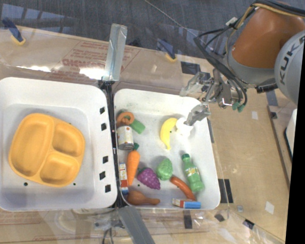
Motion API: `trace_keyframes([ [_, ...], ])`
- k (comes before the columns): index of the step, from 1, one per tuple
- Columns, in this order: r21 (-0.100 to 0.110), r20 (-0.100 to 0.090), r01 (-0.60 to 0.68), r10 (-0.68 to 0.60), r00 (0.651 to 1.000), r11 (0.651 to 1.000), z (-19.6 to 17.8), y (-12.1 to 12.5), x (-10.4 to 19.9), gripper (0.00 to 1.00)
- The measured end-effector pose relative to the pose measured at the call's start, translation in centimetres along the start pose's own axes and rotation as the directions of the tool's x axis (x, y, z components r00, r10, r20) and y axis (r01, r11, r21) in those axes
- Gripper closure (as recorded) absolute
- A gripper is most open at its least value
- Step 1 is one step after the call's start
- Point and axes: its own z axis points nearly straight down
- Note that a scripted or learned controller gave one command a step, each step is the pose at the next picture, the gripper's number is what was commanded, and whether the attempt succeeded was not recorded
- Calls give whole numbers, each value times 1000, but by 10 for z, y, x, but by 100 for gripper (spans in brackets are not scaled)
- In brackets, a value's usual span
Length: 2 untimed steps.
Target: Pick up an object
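Even, fairly bright overhead light is filling the scene. Glare is streaking across the clear plastic sheet (pixel 82 66) well left of the gripper (pixel 196 116), and the metal strip (pixel 115 53) there is shining. Soft, short shadows are sitting under the toys below the gripper. The gripper itself is looking slightly smeared, and the whole picture is appearing mildly grainy.

The arm (pixel 268 38) is cut off by the top and right edges of the view. Just beside the fingers, the yellow banana (pixel 167 132) touches a small white thing (pixel 184 130), too blurred to name. Well away from them, the labels on the can (pixel 125 137) and green bottle (pixel 191 173) are too small to read.
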Motion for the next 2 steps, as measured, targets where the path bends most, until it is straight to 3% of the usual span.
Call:
trace_keyframes([
  [1,-2,-8,-203,203,979,979,113,18,-13,0],
  [2,-2,-4,-373,373,928,928,170,1,51,0],
])
